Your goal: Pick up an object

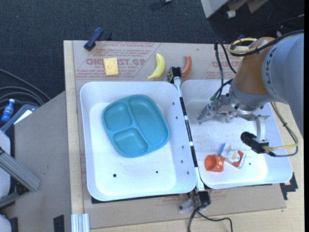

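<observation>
In the right bin [275, 173], an orange-red object [214, 163] lies near the front edge. A small red, white and blue packet [233, 155] rests right beside it. My gripper [207, 113] hangs low over the back left part of this bin, close to the divider between the bins. It sits well behind the two objects, apart from them. The grey arm with its orange band [251, 74] covers the bin's back right part.
A blue divided plate [135, 124] lies in the left bin [96, 163]. Behind the bins on the board are a banana [157, 66], an orange item [186, 65], a yellow block [110, 67] and a blue piece [93, 38]. A black cable end [252, 142] hangs over the right bin.
</observation>
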Controlling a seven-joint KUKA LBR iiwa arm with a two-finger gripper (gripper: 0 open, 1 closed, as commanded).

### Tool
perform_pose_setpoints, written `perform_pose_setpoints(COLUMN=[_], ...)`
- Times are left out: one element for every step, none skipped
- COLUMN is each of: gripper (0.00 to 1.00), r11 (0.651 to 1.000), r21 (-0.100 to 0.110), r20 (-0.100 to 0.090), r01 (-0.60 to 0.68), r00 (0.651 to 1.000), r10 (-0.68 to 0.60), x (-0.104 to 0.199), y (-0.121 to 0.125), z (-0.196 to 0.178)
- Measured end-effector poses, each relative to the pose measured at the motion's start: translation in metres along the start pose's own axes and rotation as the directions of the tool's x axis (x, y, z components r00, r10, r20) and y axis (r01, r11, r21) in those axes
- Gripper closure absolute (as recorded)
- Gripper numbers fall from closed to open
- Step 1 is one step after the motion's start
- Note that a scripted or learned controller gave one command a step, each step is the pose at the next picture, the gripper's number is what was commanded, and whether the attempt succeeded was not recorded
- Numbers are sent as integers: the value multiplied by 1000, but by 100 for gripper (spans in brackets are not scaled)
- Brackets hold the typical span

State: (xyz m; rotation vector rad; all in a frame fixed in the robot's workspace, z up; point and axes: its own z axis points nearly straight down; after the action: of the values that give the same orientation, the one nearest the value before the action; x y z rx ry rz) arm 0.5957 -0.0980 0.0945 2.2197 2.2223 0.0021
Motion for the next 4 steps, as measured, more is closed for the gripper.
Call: perform_pose_setpoints(gripper=[100,0,100,0], r11=[1000,1000,1000,1000], r21=[-2,-1,-3,-2], r20=[0,0,0,0], r01=[0,0,1,1], r00=[1000,1000,1000,1000], r10=[0,0,-1,-1], x=[0,0,0,0], y=[0,0,1,1], z=[-10,-10,-20,-20])
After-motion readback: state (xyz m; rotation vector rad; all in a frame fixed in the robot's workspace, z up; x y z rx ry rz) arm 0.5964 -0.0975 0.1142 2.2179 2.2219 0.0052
